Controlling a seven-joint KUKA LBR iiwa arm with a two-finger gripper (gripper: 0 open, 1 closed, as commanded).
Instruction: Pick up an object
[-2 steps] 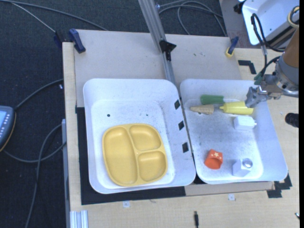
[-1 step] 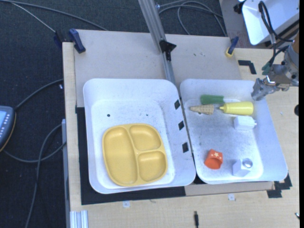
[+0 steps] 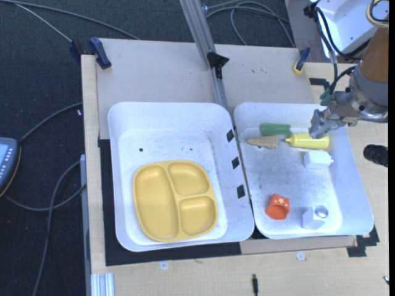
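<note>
Right now my claw [image 3: 321,126] hangs at the upper right of the frame, low over the right bin [image 3: 355,184], its tip just at the right end of the yellow bottle [image 3: 307,142]. From this slant I cannot tell how it is set, nor whether it touches the bottle or merely hovers above it.

The bottle lies on its side, nearly level across the picture. Just left of its cap end sits a tan cone-like piece [image 3: 263,142], with a green block [image 3: 275,129] just above that, and a white block [image 3: 318,160] just below the bottle.

That crowding is my worry. Coming down on the bottle's end rather than its middle, I judge it could pivot or squirt out sideways, and a rounded body on smooth plastic will probably roll. I might also nudge the white block or catch the bin's wall at the right.

Lower in the bin, well apart, are an orange cup [image 3: 278,206] and a grey piece [image 3: 315,216]. The left bin [image 3: 123,128] holds a yellow divided plate [image 3: 176,199].
</note>
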